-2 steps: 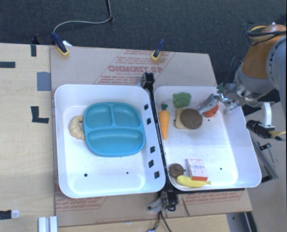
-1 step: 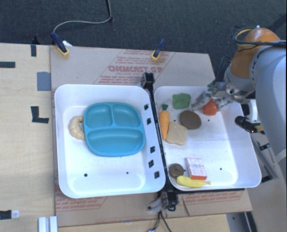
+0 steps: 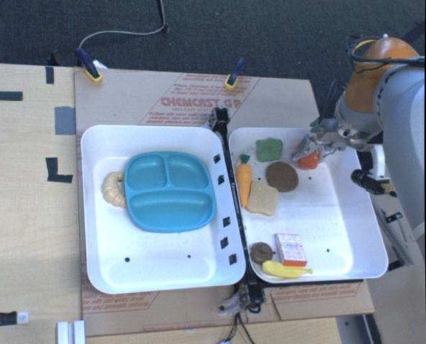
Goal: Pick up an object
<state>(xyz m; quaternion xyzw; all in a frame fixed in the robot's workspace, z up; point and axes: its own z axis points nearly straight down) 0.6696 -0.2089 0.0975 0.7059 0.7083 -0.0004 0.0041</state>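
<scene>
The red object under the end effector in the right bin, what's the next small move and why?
Probably a short straight lift to test the grasp. The end effector sits low over the red object near the right bin's far edge, beside the brown disc. Whether it actually grips the object can't be told from this view, so a small rise would show it.

My arm (image 3: 406, 120) was a thick, smooth casing of pale grey, rounded at the joints. An orange band (image 3: 374, 77) ringed it above the wrist, with dark cables looped beside it. Small grey metal parts made up my gripper (image 3: 315, 143), and black fittings studded my flank.
</scene>
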